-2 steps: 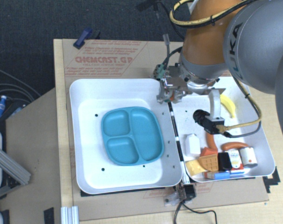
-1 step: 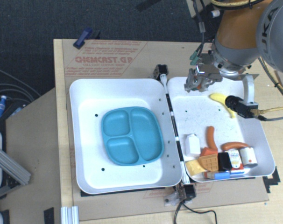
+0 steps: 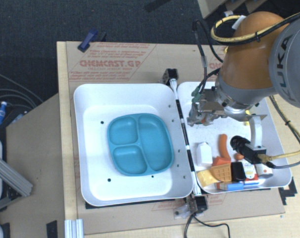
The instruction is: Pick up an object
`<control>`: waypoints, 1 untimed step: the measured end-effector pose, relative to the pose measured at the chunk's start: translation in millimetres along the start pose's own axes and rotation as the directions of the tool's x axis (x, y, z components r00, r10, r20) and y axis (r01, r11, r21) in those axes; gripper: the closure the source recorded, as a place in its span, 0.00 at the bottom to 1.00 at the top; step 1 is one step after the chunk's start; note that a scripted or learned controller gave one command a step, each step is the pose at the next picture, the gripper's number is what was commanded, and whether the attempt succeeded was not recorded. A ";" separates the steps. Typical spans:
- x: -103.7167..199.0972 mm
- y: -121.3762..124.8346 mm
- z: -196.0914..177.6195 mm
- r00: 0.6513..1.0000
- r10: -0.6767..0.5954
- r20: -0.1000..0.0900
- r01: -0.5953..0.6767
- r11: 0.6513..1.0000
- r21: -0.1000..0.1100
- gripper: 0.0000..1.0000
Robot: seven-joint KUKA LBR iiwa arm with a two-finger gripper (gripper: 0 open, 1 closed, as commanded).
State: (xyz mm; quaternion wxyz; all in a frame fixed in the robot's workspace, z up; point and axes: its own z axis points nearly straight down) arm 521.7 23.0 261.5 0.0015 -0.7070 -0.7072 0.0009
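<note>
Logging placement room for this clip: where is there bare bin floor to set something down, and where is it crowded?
Left bin: bare white floor rings the blue divided plate, widest along the left wall and the top. Right bin: crowded at its lower end, where the white bottle, orange sausage-shaped toy and waffle piece pile together; the arm covers its upper half.

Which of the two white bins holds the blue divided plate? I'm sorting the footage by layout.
The left bin holds the blue divided plate. The right bin holds a heap of small objects, with the gripper above it.
</note>
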 end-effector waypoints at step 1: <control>-55.1 -1.6 -5.6 1.000 0.001 0.001 -0.001 1.000 -0.003 1.00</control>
